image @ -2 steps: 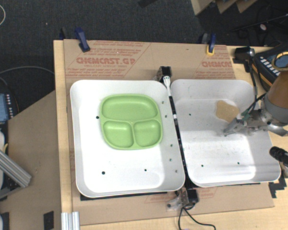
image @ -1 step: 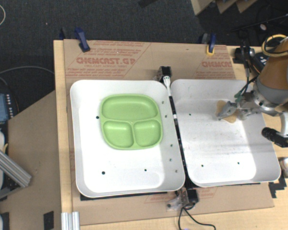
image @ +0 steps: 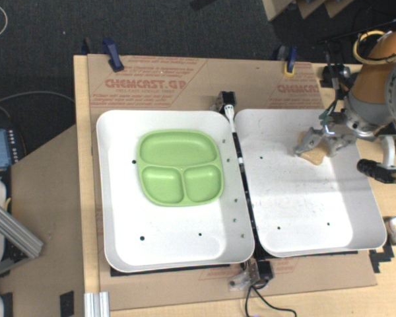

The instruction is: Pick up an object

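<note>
End effector (image: 315, 145) low in right bin (image: 356, 236) — over tan object (image: 312, 156), green tray (image: 180, 167) left.

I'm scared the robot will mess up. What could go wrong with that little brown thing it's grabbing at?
1. The small tan object is tiny and lies partly under the gripper, so it might slip out or get nudged away.
2. It sits near the back of the right bin, so a nudge could slide it against the rim.
3. The green divided plate in the left bin seems safely far away.

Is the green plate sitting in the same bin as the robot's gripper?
No, the green plate lies in the left bin, while the gripper is over the right bin.
</note>
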`<action>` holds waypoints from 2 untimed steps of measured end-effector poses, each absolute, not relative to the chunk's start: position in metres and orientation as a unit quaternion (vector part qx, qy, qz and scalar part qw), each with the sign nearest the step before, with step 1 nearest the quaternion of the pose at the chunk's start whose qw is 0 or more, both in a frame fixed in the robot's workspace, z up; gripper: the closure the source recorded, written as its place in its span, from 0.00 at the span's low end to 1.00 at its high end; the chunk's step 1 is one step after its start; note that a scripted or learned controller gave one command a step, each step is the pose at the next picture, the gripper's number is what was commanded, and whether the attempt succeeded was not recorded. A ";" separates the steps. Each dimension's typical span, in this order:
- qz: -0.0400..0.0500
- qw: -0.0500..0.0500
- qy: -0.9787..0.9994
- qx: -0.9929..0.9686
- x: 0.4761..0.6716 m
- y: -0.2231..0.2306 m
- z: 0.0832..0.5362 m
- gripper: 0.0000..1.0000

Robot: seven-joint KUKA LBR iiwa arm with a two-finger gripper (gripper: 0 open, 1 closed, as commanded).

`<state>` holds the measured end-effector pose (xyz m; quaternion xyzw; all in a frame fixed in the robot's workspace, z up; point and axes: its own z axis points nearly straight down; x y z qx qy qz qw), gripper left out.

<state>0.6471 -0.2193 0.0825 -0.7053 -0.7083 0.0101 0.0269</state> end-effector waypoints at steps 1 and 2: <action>0.004 0.018 -0.708 -0.706 0.650 -0.218 0.093 1.00; -0.001 0.001 -0.709 -0.705 0.612 -0.138 0.158 1.00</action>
